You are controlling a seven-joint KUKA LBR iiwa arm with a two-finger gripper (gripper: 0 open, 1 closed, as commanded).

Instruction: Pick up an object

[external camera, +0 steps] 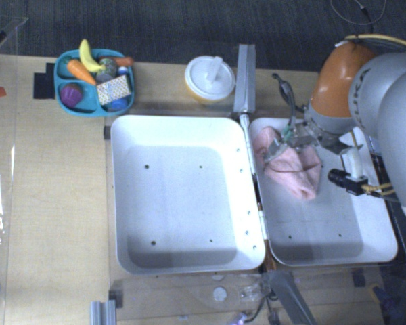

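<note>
We count two shallow white bins: the right bin [338, 249] holds one crumpled pink cloth [294, 168], gripper [289, 139] upon it, fingers' state unclear; left bin [183, 188] beside it

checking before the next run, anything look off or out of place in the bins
Nothing looks spilled or damaged. The pink cloth lies crumpled in the right bin's upper left corner, beside the divider, with the gripper at its top edge. The blue tray of toy food sits outside the bins.
</note>
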